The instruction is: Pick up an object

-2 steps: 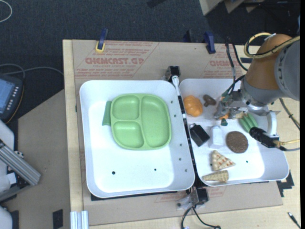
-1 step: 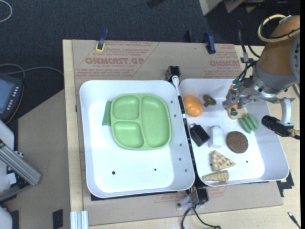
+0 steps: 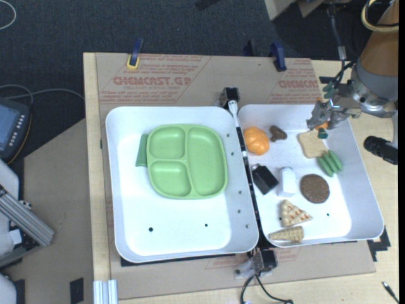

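Hovering over the right bin (image 3: 361, 189), my gripper (image 3: 321, 120) is sitting just above the toast (image 3: 311, 145); its corner is pointing toward me, and it is lying untouched.

- Divided plate (image 3: 187, 161) lies in the left bin (image 3: 126, 220).
- Right bin (image 3: 361, 201) holds an orange (image 3: 256, 140) at its left, a cookie (image 3: 314, 188) right of centre, and crackers (image 3: 292, 214) near its front.
- Gripper (image 3: 324, 123) hangs over the right bin's rear right.

Right bin (image 3: 361, 198) crowded (left roomier)
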`<state>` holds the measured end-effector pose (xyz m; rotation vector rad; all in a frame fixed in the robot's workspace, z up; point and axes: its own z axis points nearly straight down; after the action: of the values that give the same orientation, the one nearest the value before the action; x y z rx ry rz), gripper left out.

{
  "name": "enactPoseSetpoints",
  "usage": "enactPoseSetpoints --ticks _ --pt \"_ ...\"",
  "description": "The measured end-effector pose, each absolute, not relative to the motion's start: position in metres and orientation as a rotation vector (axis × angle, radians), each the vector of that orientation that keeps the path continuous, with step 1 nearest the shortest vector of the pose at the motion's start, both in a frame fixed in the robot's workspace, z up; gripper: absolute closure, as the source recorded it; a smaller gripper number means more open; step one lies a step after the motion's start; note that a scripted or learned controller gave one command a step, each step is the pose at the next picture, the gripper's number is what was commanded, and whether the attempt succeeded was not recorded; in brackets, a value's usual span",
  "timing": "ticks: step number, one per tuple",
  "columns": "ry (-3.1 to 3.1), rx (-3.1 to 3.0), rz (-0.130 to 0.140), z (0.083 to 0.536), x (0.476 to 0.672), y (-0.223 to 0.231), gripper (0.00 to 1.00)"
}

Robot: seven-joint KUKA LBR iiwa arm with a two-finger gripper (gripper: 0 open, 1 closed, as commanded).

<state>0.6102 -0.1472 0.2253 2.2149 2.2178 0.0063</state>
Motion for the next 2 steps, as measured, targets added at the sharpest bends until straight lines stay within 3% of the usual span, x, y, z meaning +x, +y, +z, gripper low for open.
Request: enactPoseSetpoints --ticks 1,2 --pt "2.221 2.218 0.002 0.225 0.611 -0.147 1.0" --pt "2.231 2.218 0.0 0.218 0.591 -0.089 1.0"
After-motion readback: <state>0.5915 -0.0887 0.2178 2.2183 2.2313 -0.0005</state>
